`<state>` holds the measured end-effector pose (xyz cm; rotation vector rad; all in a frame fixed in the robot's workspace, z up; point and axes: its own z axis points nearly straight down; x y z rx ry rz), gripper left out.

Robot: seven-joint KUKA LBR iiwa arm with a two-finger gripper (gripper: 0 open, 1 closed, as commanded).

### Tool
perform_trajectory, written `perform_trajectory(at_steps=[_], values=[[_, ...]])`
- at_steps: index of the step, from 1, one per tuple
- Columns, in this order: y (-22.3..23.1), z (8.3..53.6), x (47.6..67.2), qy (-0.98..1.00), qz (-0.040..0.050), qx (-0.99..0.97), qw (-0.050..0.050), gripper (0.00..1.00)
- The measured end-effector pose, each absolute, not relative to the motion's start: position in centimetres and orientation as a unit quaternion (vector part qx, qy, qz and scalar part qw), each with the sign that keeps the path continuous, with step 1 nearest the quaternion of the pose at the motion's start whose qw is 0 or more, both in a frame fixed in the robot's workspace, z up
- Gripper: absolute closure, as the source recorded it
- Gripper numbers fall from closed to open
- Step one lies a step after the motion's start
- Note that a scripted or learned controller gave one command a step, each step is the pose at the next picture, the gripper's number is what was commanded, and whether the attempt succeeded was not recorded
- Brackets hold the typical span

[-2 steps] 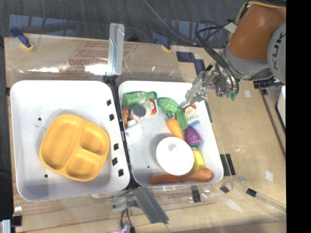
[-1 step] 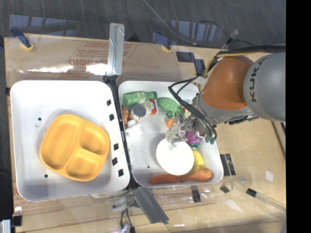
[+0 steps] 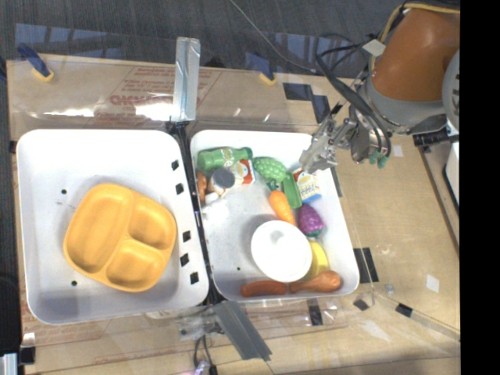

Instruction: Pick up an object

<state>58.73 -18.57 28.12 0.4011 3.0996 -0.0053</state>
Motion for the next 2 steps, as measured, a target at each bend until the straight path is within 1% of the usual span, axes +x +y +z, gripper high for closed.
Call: perform_trajectory(at_steps=[1,2], values=[[-15.3,20.0,53.0,0.995,0.0007,0.098,-0.002,1.0],[-17.5,20.9,58.1,0.995,-0.0004,0.095,0.001,1.0]])
